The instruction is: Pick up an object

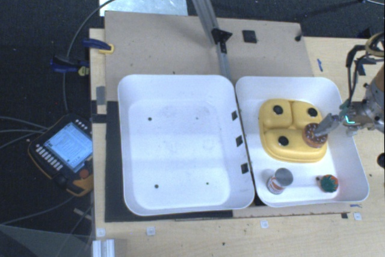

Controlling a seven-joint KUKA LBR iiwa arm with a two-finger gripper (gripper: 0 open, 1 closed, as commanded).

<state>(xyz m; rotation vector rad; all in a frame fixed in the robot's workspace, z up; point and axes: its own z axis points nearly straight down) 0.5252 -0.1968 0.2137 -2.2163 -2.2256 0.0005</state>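
Two white bins sit side by side on the brown bench, and my gripper (317, 132) hangs low in the right bin (337, 93), at a small brown round object (313, 136) perched on the yellow moulded block's (289, 129) right edge. Whether my claw is spread or clenched I cannot tell — if I close off-centre, I judge the piece could roll off or the block could shift.

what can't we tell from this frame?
- Gripper: too small and blurred in the camera view to tell finger state, or whether it has the brown object on the yellow block.
- Brown object: partly covered by the gripper; its kind is unclear.
- Arm: cut off by the right edge.
- Small can and green object: too small to identify.
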